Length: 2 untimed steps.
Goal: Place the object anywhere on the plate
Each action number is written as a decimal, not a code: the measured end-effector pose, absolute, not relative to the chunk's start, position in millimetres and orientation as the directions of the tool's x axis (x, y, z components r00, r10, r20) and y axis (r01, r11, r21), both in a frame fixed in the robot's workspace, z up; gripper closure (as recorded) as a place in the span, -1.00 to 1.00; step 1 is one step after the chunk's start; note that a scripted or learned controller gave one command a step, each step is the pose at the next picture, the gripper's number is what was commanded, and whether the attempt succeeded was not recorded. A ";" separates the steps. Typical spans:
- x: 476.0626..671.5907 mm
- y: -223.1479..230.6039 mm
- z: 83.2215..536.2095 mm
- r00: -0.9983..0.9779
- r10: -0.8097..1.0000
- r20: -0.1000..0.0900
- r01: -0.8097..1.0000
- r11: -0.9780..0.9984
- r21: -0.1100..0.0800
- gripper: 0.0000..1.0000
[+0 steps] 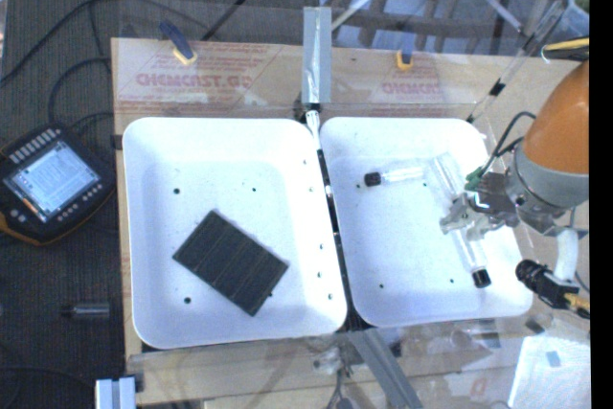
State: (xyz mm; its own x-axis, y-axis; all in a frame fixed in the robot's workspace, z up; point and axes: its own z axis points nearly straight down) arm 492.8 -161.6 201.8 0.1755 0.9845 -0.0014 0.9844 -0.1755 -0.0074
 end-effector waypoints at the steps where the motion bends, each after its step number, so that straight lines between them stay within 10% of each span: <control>1: 521.5 -78.7 179.3 0.241 0.971 -0.001 0.971 -0.241 -0.010 1.00; 2: 614.9 -14.8 196.3 0.162 0.987 -0.005 0.987 -0.162 -0.007 1.00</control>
